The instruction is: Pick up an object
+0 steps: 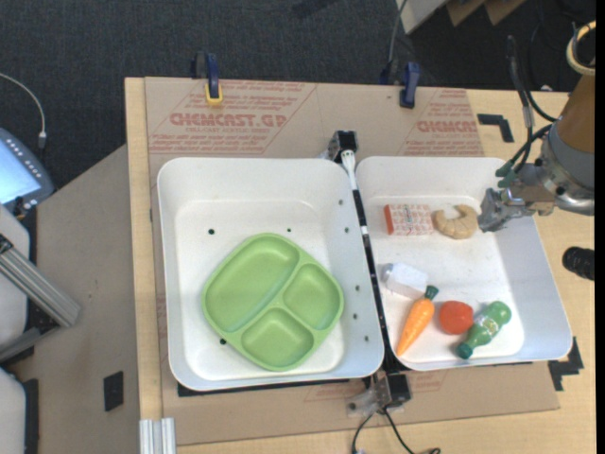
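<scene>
Your gripper (493, 210) is low over the far right part of the right bin (539, 282); I cannot tell its state. The nearest object, a tan croissant-like piece (457, 221), lies just left of it, its long axis running left-right.

The tool (493, 208) hangs in the right bin (539, 263), beside a tan croissant (457, 221). A carrot (416, 322), tomato (456, 317) and green bottle (484, 329) lie nearer. The left bin (180, 253) holds a green divided plate (272, 300).

blue clamps (210, 68), cardboard board (284, 112), cables (28, 102)
</scene>
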`<state>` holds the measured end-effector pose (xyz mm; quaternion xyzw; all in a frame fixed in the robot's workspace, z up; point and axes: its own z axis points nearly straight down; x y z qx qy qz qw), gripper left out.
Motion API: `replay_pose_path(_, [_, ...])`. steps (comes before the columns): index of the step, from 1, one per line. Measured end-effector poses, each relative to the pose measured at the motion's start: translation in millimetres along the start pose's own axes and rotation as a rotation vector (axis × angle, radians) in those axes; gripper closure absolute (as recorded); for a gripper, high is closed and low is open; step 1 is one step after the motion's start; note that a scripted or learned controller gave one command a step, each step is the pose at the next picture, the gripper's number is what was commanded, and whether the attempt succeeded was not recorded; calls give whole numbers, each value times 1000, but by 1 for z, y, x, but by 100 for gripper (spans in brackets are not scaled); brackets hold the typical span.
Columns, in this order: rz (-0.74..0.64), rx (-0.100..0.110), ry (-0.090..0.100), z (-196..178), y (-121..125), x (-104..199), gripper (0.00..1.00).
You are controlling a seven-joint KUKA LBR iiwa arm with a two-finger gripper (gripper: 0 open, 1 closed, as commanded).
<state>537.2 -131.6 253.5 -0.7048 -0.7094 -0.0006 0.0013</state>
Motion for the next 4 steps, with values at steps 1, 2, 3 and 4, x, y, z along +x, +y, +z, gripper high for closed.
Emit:
replay_pose_path(1, [1,2,0,17,-8,55,100])
replay_pose_path(2, [1,2,0,28,-6,105,100])
replay_pose_path(3, [1,2,0,39,-11,160,100])
replay_pose_path(4, [1,-1,-1,30,-21,203,100])
